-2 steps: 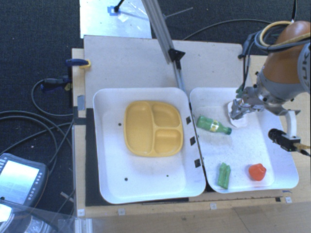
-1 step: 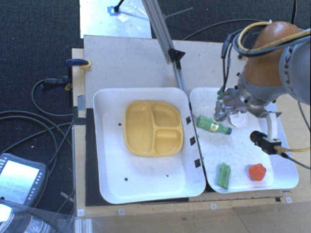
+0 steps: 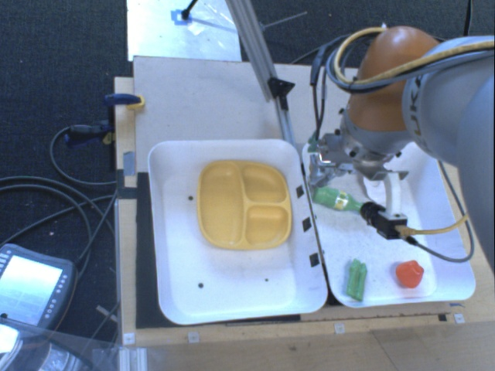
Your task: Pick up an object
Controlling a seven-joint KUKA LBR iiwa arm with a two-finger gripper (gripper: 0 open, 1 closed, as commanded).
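Little green plastic bottle w/ a pale yellow end [image 3: 337, 200] is prob. the thing to pick, b/c the gripper is closest to it. It lies on its side in the right white shallow bin [image 3: 448, 207], near that bin's left wall, about halfway back.

Near to far: at the front of the right bin are a small green bumpy stick-shaped toy [image 3: 356, 279] and a small red round toy [image 3: 410, 273], apart from each other. Both are well away from the gripper. Next back is the bottle. The grey two-finger gripper [image 3: 319, 175] sits just above the bottle's left end, tight to the bin wall. Can't tell if it is clenched or let go, or if it grips anything. The left white shallow bin [image 3: 178, 284] has a yellow plastic plate w/ three sections [image 3: 244, 205] lying flat in the middle. Farthest back, a blue clamp [image 3: 124, 99] sits on the bench edge.

To do this step well: line up over the bottle's middle, not its end, go straight down, squeeze across the thin way, and stay off the bin wall. The bottle is round, so it may roll.

Writing: no label or brand I can read.
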